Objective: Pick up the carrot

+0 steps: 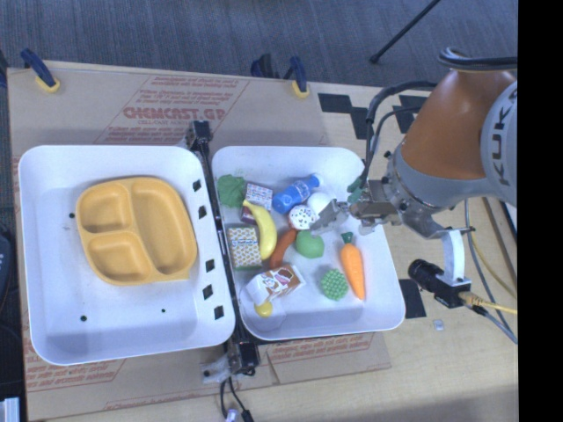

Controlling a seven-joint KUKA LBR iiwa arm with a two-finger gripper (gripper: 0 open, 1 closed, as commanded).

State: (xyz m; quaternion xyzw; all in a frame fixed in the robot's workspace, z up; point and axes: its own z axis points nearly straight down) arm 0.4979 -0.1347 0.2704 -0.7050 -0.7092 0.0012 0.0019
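The carrot (354,271) is orange with a small green top. It lies in the right bin (384,299) near its right wall, with the green end pointing toward the back. My gripper (334,215) hangs over the right bin just behind the carrot's green end, beside a white dotted ball (302,216). Nothing of the carrot is in the gripper. The grey arm with its orange band (449,130) reaches in from the right.
The right bin also holds a banana (261,227), a blue bottle (295,194), a green lime (309,243), a green bumpy ball (333,283), a red-orange stick (281,247), small boxes and a packet (277,281). A yellow divided plate (135,229) lies in the left bin (44,323).
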